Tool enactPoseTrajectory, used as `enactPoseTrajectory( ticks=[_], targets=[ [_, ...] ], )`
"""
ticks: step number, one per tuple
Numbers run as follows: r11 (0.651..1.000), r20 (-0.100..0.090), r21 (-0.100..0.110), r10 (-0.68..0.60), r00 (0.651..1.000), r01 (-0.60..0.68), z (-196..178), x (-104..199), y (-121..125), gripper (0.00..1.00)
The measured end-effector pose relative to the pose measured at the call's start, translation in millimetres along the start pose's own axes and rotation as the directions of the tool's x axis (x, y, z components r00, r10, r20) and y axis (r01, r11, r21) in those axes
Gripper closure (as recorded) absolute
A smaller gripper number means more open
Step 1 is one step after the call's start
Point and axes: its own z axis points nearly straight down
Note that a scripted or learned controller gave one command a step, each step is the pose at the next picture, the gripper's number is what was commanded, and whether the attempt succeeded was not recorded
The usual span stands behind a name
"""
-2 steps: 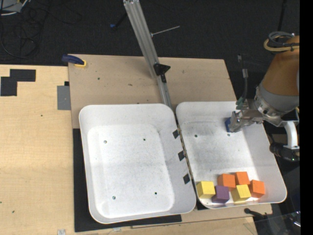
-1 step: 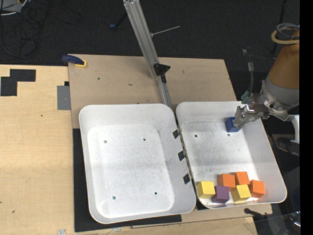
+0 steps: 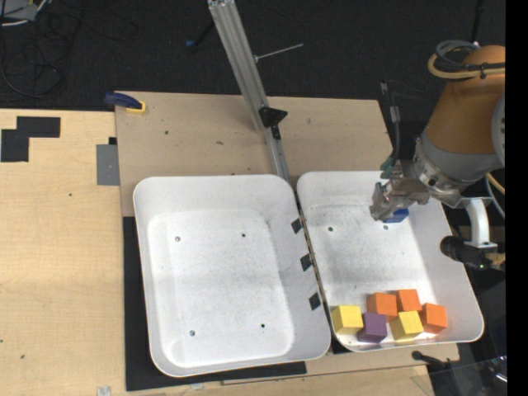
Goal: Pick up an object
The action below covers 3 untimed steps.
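My gripper (image 3: 389,209) hangs over the upper part of the right bin (image 3: 363,258), reaching in from the right. A small blue block (image 3: 398,215) shows at the fingertips, pinched between the fingers, and most of it is hidden by them. Several more blocks lie in the bin's near corner: a yellow block (image 3: 348,317), a purple block (image 3: 375,327), two orange blocks (image 3: 382,304) (image 3: 407,299), a second yellow block (image 3: 406,325) and a third orange block (image 3: 434,317).
The left bin (image 3: 214,271) sits beside the right one, joined to it by black clips (image 3: 305,261). A slanted metal rail (image 3: 247,73) rises behind the bins. A blue and yellow clamp (image 3: 125,101) lies at the bench's far left corner.
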Motion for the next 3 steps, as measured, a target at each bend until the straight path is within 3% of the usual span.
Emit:
enactPoseTrajectory(
  ticks=[3],
  targets=[
    [1.000, 0.000, 0.003, -0.002, 1.000, 0.001, 8.6, 157.6, -40.0, 1.00]
  ],
)
